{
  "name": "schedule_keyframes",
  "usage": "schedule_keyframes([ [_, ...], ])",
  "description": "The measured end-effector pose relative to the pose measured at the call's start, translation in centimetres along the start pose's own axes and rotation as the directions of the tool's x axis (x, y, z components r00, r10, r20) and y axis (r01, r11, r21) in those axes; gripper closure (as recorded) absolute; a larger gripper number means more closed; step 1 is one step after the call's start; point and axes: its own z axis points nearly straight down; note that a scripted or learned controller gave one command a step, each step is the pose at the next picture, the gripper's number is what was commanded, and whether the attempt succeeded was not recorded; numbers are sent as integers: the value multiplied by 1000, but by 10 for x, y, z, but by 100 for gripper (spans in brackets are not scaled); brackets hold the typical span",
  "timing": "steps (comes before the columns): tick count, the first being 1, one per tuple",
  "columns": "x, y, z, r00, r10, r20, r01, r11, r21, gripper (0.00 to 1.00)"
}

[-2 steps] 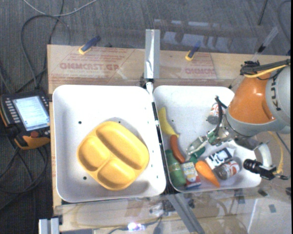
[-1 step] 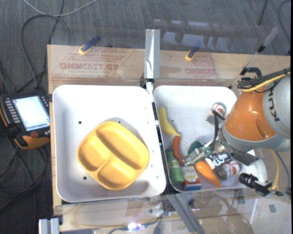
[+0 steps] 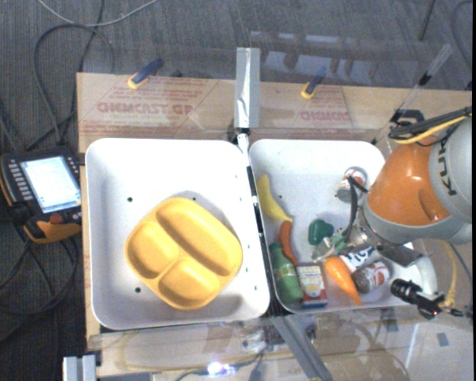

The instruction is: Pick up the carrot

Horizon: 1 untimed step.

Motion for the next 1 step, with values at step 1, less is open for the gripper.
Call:
schedule_keyframes([
  [1, 60, 14, -82, 998, -55, -16, 56, 998, 23, 100],
])
